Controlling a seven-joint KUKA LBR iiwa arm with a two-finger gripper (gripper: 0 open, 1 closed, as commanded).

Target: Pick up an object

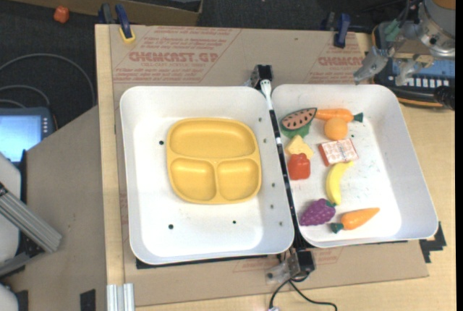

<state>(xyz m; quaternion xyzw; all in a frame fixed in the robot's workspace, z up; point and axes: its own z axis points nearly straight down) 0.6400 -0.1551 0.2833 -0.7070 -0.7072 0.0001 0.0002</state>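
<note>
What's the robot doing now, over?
Tool up above the right bin's far edge, nothing in it. Toy food untouched in the bin: banana, grapes, two carrots. Yellow plate in the left bin. Nothing in the way.

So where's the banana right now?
The banana lies in the right bin, toward its near half, just below the red-and-white box and above the purple grapes and the lower carrot.

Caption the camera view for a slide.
Gripper above right bin of toy food; yellow plate in left bin.
</note>
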